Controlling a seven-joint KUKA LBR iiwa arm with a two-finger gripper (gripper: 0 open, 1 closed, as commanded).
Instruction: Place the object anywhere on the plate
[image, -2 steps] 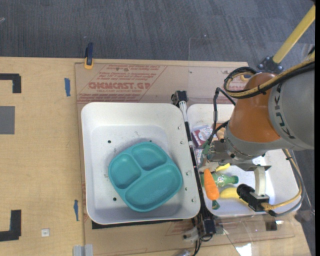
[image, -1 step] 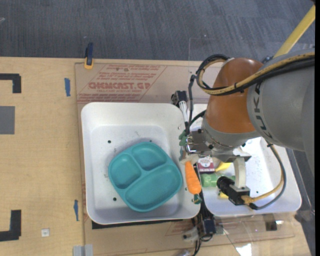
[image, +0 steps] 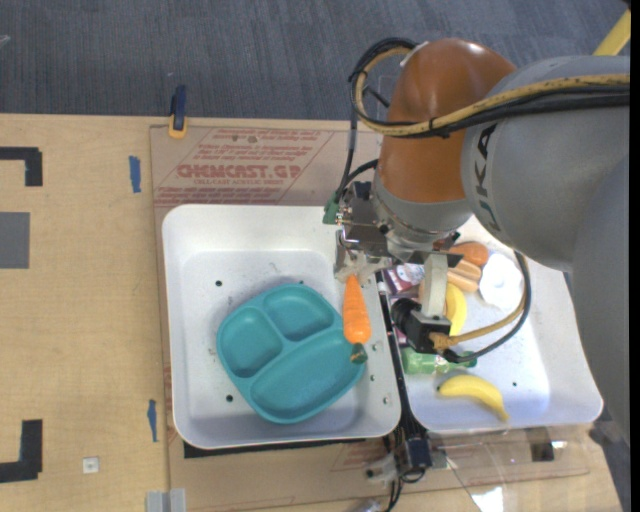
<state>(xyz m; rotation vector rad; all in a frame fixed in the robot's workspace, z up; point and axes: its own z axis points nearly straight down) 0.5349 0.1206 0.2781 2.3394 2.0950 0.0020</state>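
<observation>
— Where's the gripper (image: 352, 262) now?

— At the inner edge of the left bin (image: 190, 300), under the orange wrist. A carrot (image: 356, 310) hangs straight down from it, top end between the fingers, so it looks clamped on the carrot (though the fingers are half hidden by the wrist).

— And the plate (image: 290, 352)?

— Teal, three compartments, lying toward seven o'clock from the gripper. The carrot's long axis runs twelve to six, its lower tip just over the plate's right rim.

— Anything in the way?

— Not toward the plate, I'd say. At four o'clock, in the right bin (image: 560, 390), a banana (image: 474, 392) and a jumble of toy food sit well apart.
</observation>
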